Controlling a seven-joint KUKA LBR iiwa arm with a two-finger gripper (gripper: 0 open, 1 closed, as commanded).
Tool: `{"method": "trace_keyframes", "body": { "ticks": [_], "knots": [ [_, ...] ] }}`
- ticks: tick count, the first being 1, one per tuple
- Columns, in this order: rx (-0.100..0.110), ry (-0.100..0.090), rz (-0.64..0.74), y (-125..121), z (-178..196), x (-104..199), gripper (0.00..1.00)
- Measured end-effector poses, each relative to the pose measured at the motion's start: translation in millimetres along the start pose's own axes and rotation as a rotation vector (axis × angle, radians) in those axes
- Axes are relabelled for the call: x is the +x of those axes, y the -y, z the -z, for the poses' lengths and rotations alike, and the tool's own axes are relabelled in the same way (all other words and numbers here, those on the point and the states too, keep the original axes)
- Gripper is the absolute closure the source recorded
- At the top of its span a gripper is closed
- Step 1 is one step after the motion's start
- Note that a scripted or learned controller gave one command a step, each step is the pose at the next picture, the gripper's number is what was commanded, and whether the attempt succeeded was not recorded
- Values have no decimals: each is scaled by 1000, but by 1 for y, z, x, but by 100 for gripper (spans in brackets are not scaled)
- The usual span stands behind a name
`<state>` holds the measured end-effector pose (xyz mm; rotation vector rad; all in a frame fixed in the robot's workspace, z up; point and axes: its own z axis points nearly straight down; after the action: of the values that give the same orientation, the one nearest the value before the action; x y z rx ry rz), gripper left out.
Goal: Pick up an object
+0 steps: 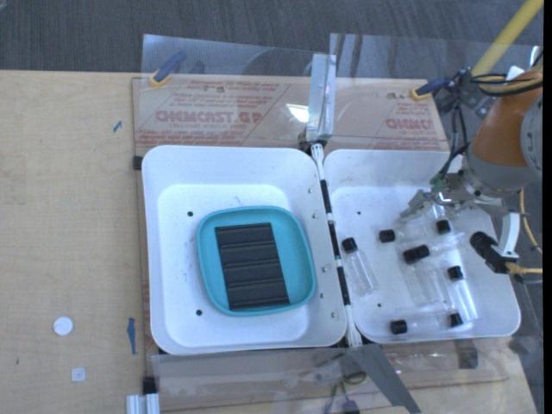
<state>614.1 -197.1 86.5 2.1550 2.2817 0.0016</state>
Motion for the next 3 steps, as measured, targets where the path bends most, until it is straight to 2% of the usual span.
{"method": "trace_keyframes", "body": {
  "ticks": [1, 2, 3],
  "knots": [
    [0, -8, 93, 76, 1, -4, 0],
    [-8, -13, 152, 125, 3, -9, 0],
    [-8, -13, 152, 125, 3, -9, 0]
  ]
}}
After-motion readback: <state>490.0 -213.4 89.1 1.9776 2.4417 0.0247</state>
